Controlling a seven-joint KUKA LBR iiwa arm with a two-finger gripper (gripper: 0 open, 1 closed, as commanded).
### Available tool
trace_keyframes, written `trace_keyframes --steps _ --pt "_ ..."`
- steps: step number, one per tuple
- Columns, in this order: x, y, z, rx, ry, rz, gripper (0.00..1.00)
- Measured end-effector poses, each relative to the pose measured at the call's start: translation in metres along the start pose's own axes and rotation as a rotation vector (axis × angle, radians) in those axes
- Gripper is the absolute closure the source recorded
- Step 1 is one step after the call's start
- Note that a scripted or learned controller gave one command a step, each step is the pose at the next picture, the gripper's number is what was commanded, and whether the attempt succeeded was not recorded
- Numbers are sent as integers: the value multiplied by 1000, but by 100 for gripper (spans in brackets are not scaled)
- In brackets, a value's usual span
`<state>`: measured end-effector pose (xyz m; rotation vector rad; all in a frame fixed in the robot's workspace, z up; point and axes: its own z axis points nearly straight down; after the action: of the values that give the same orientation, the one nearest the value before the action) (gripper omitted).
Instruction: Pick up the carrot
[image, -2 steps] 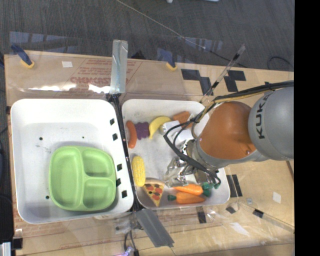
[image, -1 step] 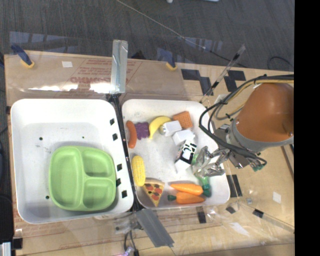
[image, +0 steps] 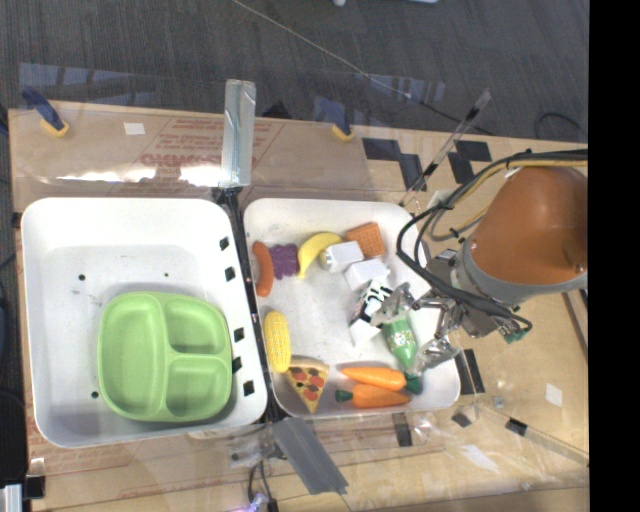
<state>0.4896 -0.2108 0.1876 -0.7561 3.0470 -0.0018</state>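
Two carrots lie side by side at the near edge of the right bin, just right of a pizza slice toy and just below a green bottle-like item. The end effector hangs over the bin's right side, beside that green item; whether its fingers are spread or closed, or grip anything, cannot be told from here. An ear of corn lies along the bin's left wall, with a banana and purple grapes farther back. The left bin holds a green divided plate.
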Motion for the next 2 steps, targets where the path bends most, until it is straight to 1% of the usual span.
trace_keyframes --steps 1,2 --pt "-15 20 80 13 -15 67 0" --pt "-54 89 86 30 -23 -70 0"
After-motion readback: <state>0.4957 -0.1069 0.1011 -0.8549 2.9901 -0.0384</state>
